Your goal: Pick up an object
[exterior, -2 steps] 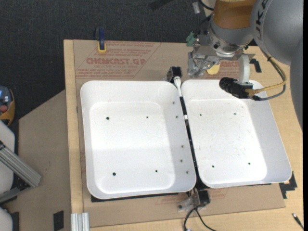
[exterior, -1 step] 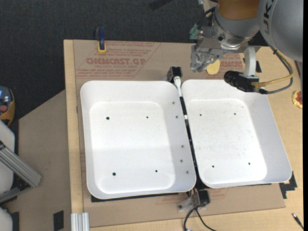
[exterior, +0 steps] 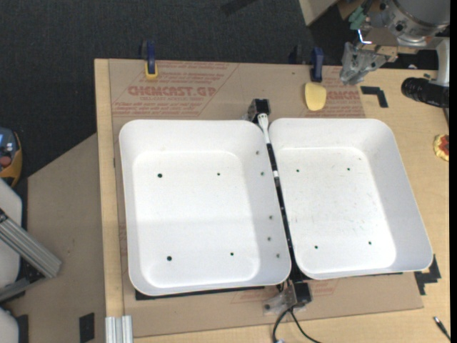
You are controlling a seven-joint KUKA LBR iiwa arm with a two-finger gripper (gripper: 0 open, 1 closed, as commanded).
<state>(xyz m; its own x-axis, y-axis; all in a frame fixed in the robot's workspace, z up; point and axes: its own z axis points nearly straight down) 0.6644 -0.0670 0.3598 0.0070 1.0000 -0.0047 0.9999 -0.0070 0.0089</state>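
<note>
A small pale yellow object point(exterior: 315, 96) lies on the brown board just behind the right bin point(exterior: 335, 124), outside it. My gripper point(exterior: 355, 68) hangs at the top right, a short way up and to the right of the yellow object, and is not touching it. Nothing shows between the gripper and the board. The left bin point(exterior: 124, 164) and the right bin show bare white floors with small dark dots.
Two blue clamps point(exterior: 149, 52) point(exterior: 317, 61) grip the board's far edge. A black clip and strip point(exterior: 261, 110) run between the bins. A black part point(exterior: 425, 91) and a reddish item point(exterior: 443, 146) sit at the right edge. Cables lie at the front point(exterior: 289, 302).
</note>
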